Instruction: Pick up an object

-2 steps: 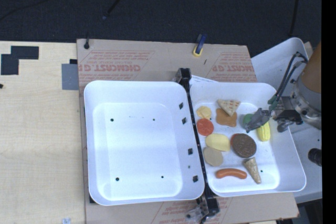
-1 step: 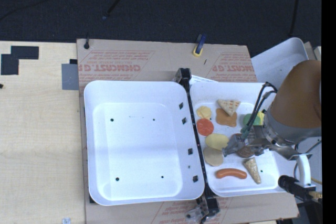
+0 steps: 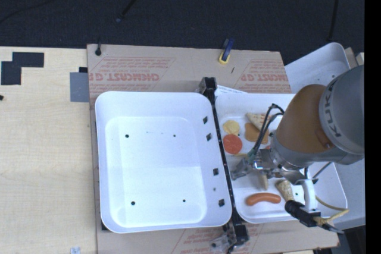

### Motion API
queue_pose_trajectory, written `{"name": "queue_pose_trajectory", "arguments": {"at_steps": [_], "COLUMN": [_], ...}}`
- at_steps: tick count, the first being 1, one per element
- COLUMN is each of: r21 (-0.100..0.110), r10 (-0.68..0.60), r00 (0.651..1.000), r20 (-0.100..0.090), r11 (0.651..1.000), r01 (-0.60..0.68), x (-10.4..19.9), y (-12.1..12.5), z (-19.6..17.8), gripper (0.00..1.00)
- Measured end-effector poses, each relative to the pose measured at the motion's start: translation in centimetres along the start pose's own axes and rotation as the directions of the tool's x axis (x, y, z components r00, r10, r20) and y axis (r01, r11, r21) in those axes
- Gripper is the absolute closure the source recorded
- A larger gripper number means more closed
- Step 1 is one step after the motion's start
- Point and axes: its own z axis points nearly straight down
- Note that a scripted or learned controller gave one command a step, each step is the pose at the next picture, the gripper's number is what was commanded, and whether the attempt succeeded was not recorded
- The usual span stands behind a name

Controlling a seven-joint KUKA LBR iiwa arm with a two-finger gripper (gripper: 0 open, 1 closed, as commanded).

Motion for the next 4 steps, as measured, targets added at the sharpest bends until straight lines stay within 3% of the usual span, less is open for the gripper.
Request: {"name": "queue_pose_trajectory", "arguments": {"at_steps": [1,2,3,4], "r21": [-0.007,-0.006,-0.001,0.001], "r10": [-0.004,-0.002,0.003,0.007], "r00": [1.0,1.0,1.0,1.0], "r20": [0.005,0.003,0.002,0.0], "r11": [1.0,1.0,1.0,1.0], "r01": [0.004,0.002,-0.003,-0.007], "x": [-2.1,-1.0,-1.1,-1.2], "y": [4.8,8.4,8.1,8.1], "z": [0.0,0.0,-0.9,-1.9], "gripper": [0.0,0.0,1.0,1.0]}}
